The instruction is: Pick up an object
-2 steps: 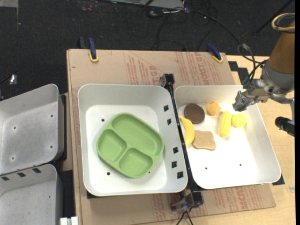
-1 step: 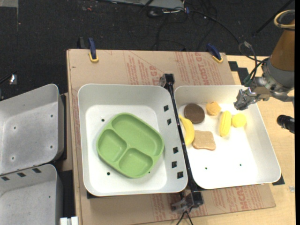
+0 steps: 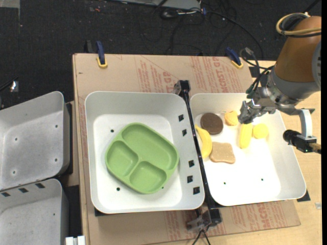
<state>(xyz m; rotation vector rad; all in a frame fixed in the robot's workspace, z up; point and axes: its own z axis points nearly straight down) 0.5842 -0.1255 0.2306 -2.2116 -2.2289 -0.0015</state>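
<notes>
Gripper (image 3: 249, 112) hangs over the right bin (image 3: 286, 188), far side, just above the yellow food pieces (image 3: 246, 135); can't tell its opening or any hold. Brown round piece (image 3: 211, 123) and toast (image 3: 223, 152) sit left. Green tray (image 3: 141, 157) in left bin (image 3: 97, 152). Desk (image 3: 153, 70) print reads "MACTOR".

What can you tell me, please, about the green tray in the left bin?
The green tray is a light green, rounded plate that looks like moulded plastic, with three shallow compartments: one long along its upper edge and two smaller ones below. It lies flat and right side up on the floor of the left bin, turned at a slant to the bin's walls. Its compartments hold nothing, and nothing else touches it.
</notes>
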